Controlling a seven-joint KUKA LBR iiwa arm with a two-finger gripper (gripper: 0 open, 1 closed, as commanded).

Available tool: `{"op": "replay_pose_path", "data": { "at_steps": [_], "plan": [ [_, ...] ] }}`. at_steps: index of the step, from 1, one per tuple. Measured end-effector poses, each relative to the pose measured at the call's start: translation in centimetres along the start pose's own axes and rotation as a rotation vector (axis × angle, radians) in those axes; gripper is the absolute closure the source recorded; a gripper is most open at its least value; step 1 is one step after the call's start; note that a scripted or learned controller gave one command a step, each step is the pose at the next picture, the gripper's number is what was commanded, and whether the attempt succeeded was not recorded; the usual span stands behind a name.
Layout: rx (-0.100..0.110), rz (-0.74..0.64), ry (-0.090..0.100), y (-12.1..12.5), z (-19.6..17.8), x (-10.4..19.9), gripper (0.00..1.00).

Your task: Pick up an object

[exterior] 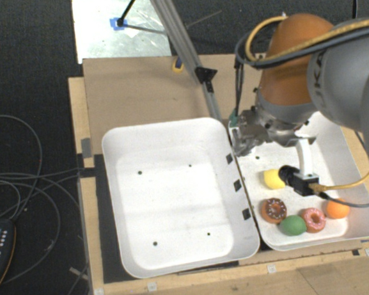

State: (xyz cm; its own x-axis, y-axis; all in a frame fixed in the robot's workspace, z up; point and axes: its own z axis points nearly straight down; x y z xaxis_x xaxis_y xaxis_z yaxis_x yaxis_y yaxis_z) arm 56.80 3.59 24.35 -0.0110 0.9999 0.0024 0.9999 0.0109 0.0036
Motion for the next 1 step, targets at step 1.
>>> {"op": "replay_pose_path", "data": {
  "at_steps": [1],
  "plan": [
    [0.0,0.0,0.0,1.16,-0.6,5.7,1.0]
  ]
}}
